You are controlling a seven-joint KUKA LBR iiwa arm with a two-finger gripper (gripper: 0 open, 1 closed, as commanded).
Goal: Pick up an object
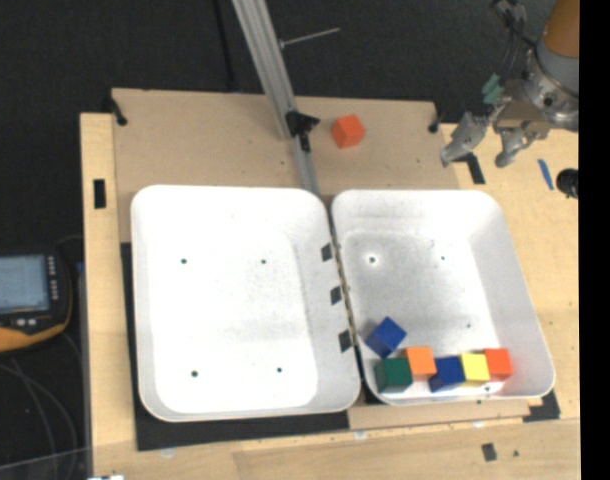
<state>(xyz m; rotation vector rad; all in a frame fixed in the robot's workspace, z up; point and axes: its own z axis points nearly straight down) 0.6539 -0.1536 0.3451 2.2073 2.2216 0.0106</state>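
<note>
Fingers of the grey two-finger gripper [492,148] hang spread and empty beyond the right white bin [505,258]'s far corner; small coloured cubes [440,366] cluster along its near wall, well apart.

bench [215,138], two white bins [235,298], orange cube [348,132]

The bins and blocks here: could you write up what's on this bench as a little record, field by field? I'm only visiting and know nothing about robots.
left bin: white, shallow, no blocks in it
right bin: white, holds six blocks at its near edge
blocks in right bin: green block, orange block, two blue, one yellow, one red-orange
stray block: orange cube on the bench behind the bins
gripper: above the bench behind the right bin, fingers apart, holding nothing
task progress: nothing picked up yet
</note>
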